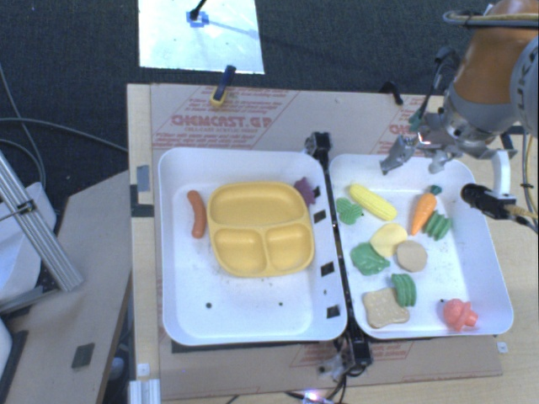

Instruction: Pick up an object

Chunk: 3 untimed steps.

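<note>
My gripper (pixel 417 159) hangs over the far edge of the right bin (pixel 493 263), its two fingers spread open with nothing between them. Several toy foods lie in that bin: a yellow corn cob (pixel 372 201), an orange carrot (pixel 424 212), green beans (pixel 438 225), a broccoli piece (pixel 348 211), a lettuce leaf (pixel 368 259), a yellow lemon (pixel 388 239), a tan cookie (pixel 412 256), a green pepper (pixel 404 289), a bread slice (pixel 386 309) and a pink piece (pixel 460 314). The carrot and corn lie nearest, just in front of the gripper.
The left bin (pixel 181 310) holds a yellow divided plate (pixel 259 228), a sausage (pixel 198 213) beside it and a purple piece (pixel 305 190) at its far right corner. A black clip (pixel 319 144) sits where the bins meet. The arm's wrist (pixel 497 66) rises at the right.
</note>
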Each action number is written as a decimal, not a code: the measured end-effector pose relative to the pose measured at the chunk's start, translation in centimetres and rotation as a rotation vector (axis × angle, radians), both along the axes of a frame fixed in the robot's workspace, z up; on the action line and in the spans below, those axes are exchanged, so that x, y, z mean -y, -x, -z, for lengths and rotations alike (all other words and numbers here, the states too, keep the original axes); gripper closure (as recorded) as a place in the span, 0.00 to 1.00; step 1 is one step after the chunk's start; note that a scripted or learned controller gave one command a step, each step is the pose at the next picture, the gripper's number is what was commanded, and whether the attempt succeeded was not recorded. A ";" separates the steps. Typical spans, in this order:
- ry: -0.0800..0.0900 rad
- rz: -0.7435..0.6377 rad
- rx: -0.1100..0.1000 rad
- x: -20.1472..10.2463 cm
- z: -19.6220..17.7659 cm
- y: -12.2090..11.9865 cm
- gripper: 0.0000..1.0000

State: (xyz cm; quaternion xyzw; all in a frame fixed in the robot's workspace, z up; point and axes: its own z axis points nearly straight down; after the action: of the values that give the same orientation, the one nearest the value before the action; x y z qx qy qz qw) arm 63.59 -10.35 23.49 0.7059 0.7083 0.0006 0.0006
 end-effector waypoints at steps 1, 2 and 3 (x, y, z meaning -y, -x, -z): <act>-0.003 0.003 -0.015 -0.5 12.7 4.8 0.00; 0.001 0.003 0.003 -0.4 10.9 4.2 1.00; 0.003 0.009 -0.005 7.6 15.2 7.3 1.00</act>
State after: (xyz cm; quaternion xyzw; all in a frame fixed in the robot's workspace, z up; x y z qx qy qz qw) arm 56.32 -17.93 8.28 0.7090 0.7052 -0.0023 0.0000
